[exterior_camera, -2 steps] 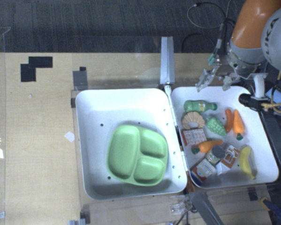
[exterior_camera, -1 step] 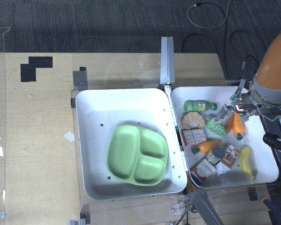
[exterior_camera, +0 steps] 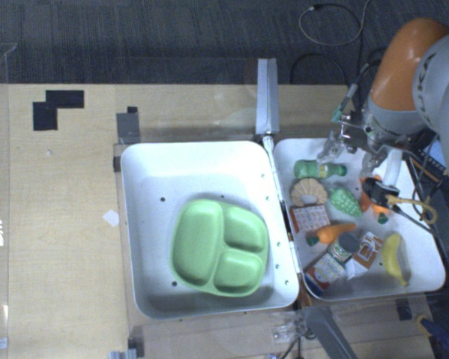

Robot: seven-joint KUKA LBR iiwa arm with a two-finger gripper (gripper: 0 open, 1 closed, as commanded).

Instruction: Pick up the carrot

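Nearest to the camera sat a small jar point(exterior_camera: 328, 267) and a yellow banana point(exterior_camera: 394, 258), at the near end of the right bin point(exterior_camera: 432, 273). A little box point(exterior_camera: 368, 250) lay between them. The left bin point(exterior_camera: 136, 217) held a green plate point(exterior_camera: 220, 246) with three parts.

The carrot point(exterior_camera: 336, 231) lay on its side in the right bin, near the middle. It was orange, and its green top pointed to the wall between the bins. A red and white card point(exterior_camera: 311, 220) touched it on the far side. A grey-topped can point(exterior_camera: 349, 243) sat just beside its thin end.

It looked like a toy carrot, so it was likely light, hard and smooth. It could slip or roll if pinched near the thin tip. The best place to hold it seemed to be the fat orange middle, squeezed across its short way. The things packed around it could get bumped.

The hand point(exterior_camera: 352, 149) hung over the far end of the right bin, apart from the carrot, with a bumpy green thing point(exterior_camera: 344, 202) between them. It held nothing that could be seen, and nobody could tell if it was open or closed.

The card, jar and box had printing on them, but it was too small to read. The table point(exterior_camera: 61, 221) was pale wood.
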